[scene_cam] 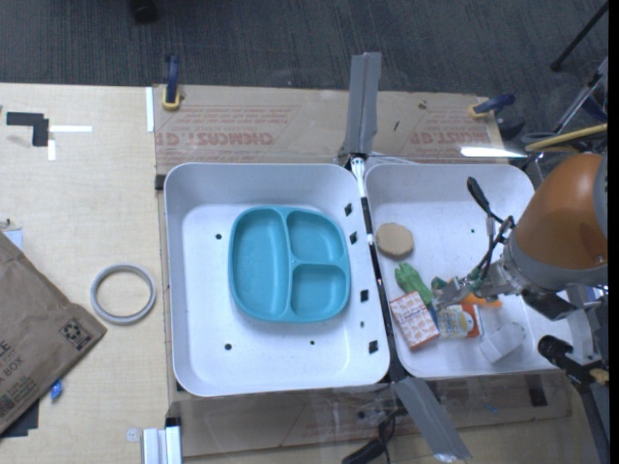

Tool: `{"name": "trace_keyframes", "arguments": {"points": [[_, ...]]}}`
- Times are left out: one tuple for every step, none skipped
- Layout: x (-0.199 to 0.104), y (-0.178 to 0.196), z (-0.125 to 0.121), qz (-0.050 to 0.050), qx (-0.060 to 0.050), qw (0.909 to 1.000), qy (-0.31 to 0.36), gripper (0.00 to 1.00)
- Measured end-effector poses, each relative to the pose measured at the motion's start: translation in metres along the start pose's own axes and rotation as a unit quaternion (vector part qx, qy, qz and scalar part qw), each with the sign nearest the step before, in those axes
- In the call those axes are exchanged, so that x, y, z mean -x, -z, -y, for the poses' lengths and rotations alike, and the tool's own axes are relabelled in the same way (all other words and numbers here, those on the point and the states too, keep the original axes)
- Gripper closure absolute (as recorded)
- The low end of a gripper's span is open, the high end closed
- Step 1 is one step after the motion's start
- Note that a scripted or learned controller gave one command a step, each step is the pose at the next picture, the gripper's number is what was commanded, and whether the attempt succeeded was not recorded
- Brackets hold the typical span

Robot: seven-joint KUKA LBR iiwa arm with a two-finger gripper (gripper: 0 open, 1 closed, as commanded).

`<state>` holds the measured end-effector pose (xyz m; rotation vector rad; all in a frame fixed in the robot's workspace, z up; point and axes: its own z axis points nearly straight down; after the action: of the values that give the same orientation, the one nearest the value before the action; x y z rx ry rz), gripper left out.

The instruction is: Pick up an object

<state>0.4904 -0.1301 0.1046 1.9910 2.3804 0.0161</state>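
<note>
The left bin (184,288) holds a blue tray (289,263). The right bin (435,187) holds a round cookie (395,240), a green toy (413,280) and a red packet (415,319). The tool (462,293) hangs just over them.

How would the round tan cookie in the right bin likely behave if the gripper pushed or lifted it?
The cookie looks flat and round, so it would probably slide rather than roll. It seems small and likely light. Lying flat on the right bin floor, its low edge may be hard to pinch.
</note>
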Motion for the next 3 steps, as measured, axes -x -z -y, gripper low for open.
{"name": "trace_keyframes", "arguments": {"points": [[0.002,0.009,-0.001,0.001,0.000,1.0000,-0.003,1.00],[0.002,0.009,-0.001,0.001,0.000,1.0000,-0.002,0.00],[-0.030,-0.013,-0.014,-0.011,-0.016,0.9998,0.009,0.00]]}}
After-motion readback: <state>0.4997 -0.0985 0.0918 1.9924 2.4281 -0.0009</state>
